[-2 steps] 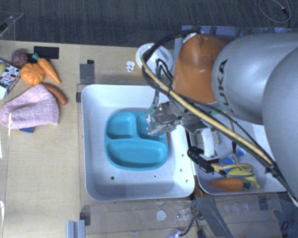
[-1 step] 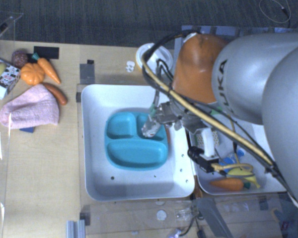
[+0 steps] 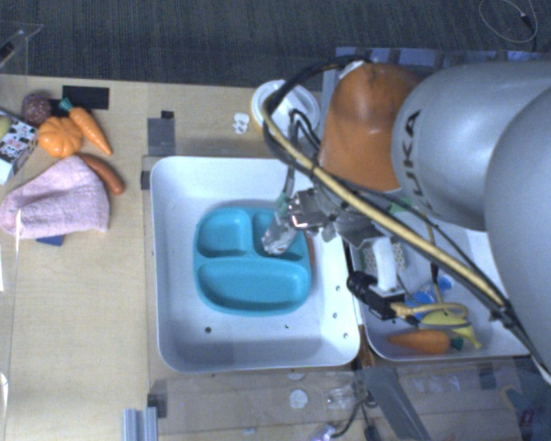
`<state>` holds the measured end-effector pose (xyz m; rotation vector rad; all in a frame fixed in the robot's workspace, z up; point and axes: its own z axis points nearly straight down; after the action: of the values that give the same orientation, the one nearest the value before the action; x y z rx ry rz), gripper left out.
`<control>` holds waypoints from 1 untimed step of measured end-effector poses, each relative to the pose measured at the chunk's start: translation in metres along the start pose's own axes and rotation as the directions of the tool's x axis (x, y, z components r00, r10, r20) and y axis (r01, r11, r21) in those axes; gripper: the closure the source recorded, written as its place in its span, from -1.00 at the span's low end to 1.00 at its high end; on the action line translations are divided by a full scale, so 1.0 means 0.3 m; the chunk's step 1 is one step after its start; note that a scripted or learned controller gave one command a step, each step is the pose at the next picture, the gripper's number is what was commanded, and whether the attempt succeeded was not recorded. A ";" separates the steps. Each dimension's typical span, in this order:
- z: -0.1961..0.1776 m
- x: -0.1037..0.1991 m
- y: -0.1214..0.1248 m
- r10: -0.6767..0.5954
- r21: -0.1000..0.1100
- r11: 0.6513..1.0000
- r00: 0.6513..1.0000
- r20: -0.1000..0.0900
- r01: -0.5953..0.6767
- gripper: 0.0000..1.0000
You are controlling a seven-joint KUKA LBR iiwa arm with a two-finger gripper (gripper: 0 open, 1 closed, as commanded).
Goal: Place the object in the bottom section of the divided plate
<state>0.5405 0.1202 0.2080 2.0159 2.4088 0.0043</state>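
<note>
The arm (image 3: 459, 127) is the largest thing here, grey with its orange band (image 3: 367, 122), reaching in from the right and covering much of the right bin (image 3: 441, 347). Black and yellow cables (image 3: 376, 219) loop along it down toward the wrist.

The left bin (image 3: 174, 274) is a shallow white tray holding a blue divided plate (image 3: 248, 260). The plate has one long section along its bottom and two small sections above; the bottom one and the upper left one look bare. In what shows of the right bin lie an orange carrot-like piece (image 3: 422, 341), a yellow piece (image 3: 436, 315) and something blue, partly hidden by the arm.

The gripper (image 3: 277, 237) points down over the plate's upper right section, at or just above its surface. Something pale and shiny sits at its tip, but I cannot tell whether that is the object or part of the fingers, nor whether the jaws are apart or together.

On the bench left of the bins lie a pink cloth (image 3: 55, 202), a small orange pumpkin (image 3: 59, 136), a carrot (image 3: 92, 129), a sausage-like piece (image 3: 106, 173) and a small printed box (image 3: 9, 145).
</note>
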 end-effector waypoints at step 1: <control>0.000 0.000 0.000 0.000 0.000 1.000 1.000 0.000 0.000 -1.00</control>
<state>0.5405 0.1202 0.2080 2.0159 2.4088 0.0042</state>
